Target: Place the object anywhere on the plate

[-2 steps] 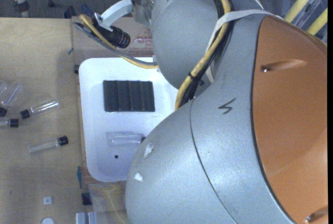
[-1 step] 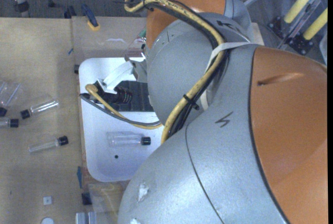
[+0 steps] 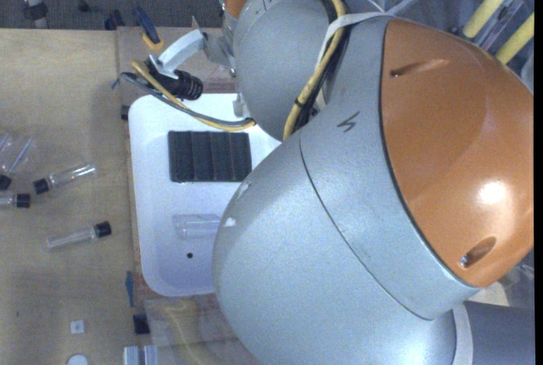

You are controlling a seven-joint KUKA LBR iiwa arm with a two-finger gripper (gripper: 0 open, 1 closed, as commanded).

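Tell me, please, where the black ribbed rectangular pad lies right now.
The black ribbed rectangular pad lies flat in the shallow white bin, left of the grey arm, with a clear plastic piece below it in the camera view.

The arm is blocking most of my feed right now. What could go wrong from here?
1. The grey-and-orange arm covers much of the shallow white bin, so a placement under it would be hard to verify.
2. The clear plastic piece lying near the black ribbed rectangular pad is faint against the white floor; a grasp could easily miss or nudge it.
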